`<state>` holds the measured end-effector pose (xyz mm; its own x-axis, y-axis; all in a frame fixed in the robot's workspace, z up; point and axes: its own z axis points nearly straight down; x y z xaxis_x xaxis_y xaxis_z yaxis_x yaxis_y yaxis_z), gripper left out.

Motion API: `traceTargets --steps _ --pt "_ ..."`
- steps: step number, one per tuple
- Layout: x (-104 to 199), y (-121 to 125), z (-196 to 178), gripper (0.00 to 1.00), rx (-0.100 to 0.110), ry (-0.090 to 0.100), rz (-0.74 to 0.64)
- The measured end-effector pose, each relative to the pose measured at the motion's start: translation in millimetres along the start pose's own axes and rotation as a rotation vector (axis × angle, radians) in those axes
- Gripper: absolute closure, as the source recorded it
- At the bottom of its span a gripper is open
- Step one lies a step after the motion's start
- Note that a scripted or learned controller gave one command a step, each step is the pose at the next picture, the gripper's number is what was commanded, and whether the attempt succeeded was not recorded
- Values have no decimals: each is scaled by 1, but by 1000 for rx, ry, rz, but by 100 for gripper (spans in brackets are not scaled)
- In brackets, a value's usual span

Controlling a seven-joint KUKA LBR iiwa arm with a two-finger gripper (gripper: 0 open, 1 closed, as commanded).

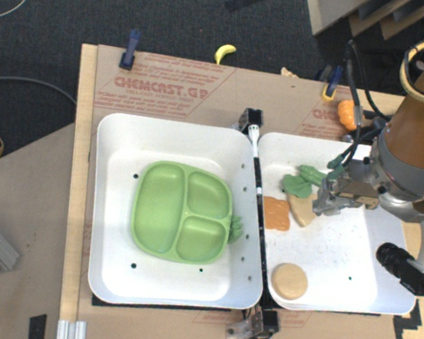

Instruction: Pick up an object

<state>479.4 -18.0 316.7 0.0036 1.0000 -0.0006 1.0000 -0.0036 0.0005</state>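
Leftmost, left bin on surface holds green divided plate; small green piece at plate's right rim. Right bin: orange slab near left wall, tan round disc toward front, green leafy toy behind, beige wedge touching slab. Tool low at wedge's right edge; how far open, or gripping anything, cannot be told.

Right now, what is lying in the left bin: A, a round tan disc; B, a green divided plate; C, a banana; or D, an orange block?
B: the plate lies in the left bin, while the orange block and tan disc lie in the right bin.
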Motion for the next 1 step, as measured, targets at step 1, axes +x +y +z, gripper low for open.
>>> traceTargets --steps 1 --pt "-24 0 34 100 5 1 0"
